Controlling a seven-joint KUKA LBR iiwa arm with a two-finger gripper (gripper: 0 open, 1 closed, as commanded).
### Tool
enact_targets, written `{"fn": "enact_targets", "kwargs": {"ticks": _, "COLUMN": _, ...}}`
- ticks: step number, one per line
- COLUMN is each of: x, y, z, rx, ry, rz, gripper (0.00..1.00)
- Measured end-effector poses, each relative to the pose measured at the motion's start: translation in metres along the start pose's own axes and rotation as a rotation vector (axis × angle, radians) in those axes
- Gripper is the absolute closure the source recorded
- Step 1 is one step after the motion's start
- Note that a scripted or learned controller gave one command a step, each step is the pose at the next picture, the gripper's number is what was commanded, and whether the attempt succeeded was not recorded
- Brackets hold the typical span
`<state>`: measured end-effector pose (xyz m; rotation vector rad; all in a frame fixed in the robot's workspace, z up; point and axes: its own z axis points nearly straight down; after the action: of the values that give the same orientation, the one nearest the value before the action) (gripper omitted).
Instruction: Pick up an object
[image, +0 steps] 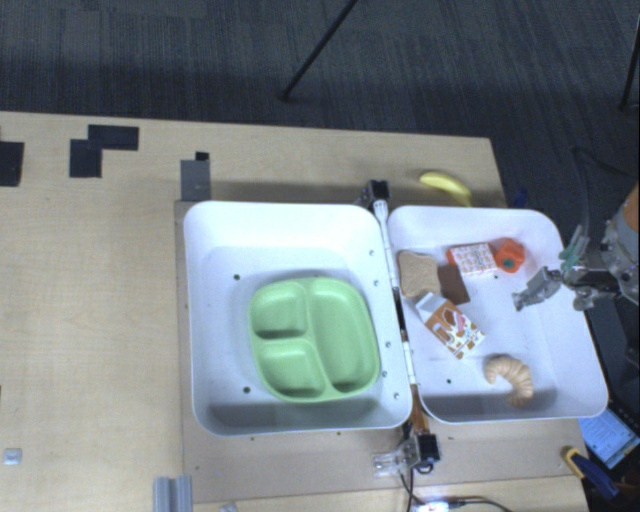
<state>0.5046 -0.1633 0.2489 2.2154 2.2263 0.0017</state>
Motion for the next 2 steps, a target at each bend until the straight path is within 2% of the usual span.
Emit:
{"fn": "enact_targets", "kwargs": {"ticks": 1, "x": 0.006, "y": -0.012, "z": 0.137, "rx": -0.014, "ry": -0.002, "rz": 0.003, "gripper": 0.0}}
{"fn": "enact_targets", "kwargs": {"ticks": 2, "x": 0.019, "y": -0.01, "z": 0.14, "rx": -0.022, "ry": -0.004, "rz": 0.003, "gripper": 0.0}}
